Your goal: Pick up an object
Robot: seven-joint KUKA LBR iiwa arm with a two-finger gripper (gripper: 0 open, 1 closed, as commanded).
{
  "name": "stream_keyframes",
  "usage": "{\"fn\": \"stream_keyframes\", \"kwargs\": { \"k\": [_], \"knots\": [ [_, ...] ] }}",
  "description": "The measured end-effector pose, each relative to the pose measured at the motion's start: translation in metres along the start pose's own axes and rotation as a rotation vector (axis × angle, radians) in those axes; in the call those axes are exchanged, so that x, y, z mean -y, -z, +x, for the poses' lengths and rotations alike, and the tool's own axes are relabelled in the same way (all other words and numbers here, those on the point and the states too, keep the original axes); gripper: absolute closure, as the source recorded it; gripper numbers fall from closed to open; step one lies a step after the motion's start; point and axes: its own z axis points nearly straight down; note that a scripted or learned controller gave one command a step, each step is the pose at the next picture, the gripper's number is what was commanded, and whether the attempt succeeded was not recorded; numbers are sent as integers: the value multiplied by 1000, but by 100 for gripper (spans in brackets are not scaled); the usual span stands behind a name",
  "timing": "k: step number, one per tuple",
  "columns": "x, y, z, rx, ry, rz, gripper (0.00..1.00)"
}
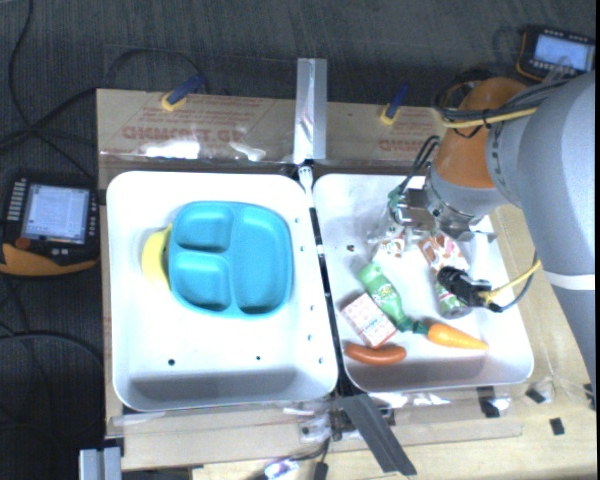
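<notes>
One blue tray fills the left bin; tool grip unclear over the right bin's four toys.

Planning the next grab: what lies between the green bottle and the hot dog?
In the camera view, a small pink-and-white box lies between the green bottle and the hot dog.

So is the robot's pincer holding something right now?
Pincer: cannot be told; it sits low in the right bin, above the toy food.
</notes>
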Motion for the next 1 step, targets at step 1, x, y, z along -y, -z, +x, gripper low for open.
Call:
{"fn": "stream_keyframes", "kwargs": {
  "k": [1],
  "knots": [
    [26, 77, 36, -3, 140, 25, 100]
  ]
}}
